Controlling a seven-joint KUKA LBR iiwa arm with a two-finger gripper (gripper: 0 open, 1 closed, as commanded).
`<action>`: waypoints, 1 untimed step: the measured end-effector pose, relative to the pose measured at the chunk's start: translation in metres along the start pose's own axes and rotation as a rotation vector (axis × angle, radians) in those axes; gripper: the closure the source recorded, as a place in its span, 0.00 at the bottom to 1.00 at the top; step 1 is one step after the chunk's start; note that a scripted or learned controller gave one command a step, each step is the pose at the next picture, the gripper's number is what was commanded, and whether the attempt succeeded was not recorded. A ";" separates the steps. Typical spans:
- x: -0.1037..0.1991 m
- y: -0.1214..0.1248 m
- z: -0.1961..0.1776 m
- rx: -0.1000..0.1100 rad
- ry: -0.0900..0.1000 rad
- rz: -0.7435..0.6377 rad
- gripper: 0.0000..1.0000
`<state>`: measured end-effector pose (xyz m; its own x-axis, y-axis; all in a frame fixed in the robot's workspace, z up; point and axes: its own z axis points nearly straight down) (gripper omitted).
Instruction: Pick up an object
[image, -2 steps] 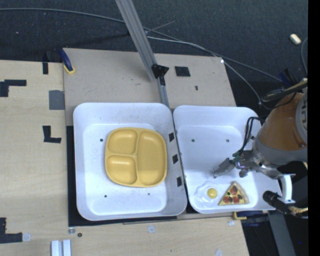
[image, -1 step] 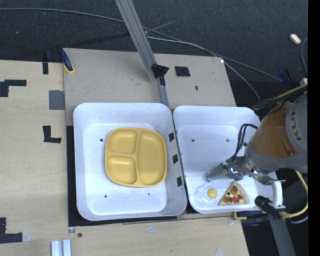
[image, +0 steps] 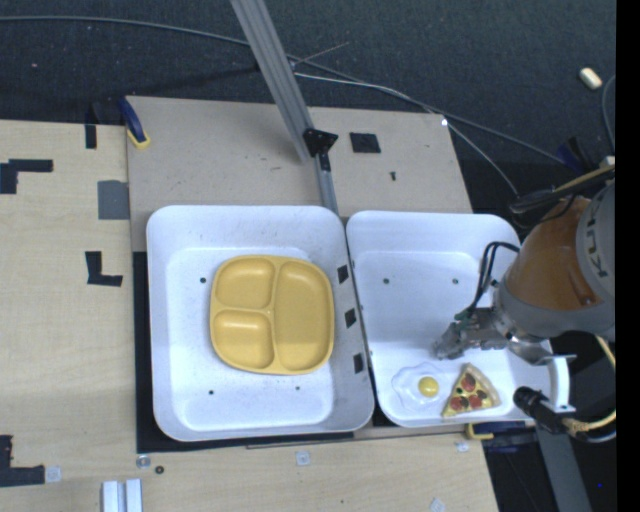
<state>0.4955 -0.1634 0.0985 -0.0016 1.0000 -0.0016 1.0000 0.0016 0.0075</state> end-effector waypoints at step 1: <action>0.003 0.010 -0.057 0.004 0.001 -0.001 1.00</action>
<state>0.5053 -0.1604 0.1561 -0.0022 1.0000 -0.0009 1.0000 0.0022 0.0034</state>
